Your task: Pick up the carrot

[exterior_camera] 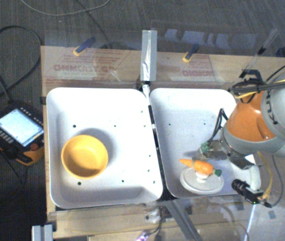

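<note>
Carrot (198, 165) not yet lifted: it lies on a small white disc (201, 181) in the right bin (182, 109), just below and left of the hand (210, 149), whose grip I cannot tell, so the whole pick seems left.

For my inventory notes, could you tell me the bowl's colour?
Yellow; the bowl shows in the camera view.
</note>
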Controlling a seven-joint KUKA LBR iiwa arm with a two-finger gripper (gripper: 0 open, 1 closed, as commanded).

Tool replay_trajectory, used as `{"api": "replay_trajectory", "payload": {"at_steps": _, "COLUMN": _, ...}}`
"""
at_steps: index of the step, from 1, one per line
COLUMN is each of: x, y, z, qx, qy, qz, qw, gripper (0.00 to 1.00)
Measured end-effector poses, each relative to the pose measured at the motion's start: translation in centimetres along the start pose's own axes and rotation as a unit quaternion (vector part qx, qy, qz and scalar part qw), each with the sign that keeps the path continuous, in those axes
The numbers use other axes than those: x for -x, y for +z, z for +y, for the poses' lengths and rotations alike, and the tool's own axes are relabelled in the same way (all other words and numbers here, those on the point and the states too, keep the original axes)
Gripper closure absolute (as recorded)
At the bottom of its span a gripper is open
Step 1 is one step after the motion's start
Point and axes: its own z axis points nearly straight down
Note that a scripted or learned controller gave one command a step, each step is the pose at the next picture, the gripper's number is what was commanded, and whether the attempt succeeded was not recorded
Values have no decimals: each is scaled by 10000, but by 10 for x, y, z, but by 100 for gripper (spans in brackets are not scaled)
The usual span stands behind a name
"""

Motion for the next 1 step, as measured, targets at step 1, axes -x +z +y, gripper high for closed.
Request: {"api": "replay_trajectory", "payload": {"at_steps": 1, "x": 0, "y": 0, "z": 0, "qx": 1, "qy": -1, "qz": 0, "qw": 10000, "gripper": 0}}
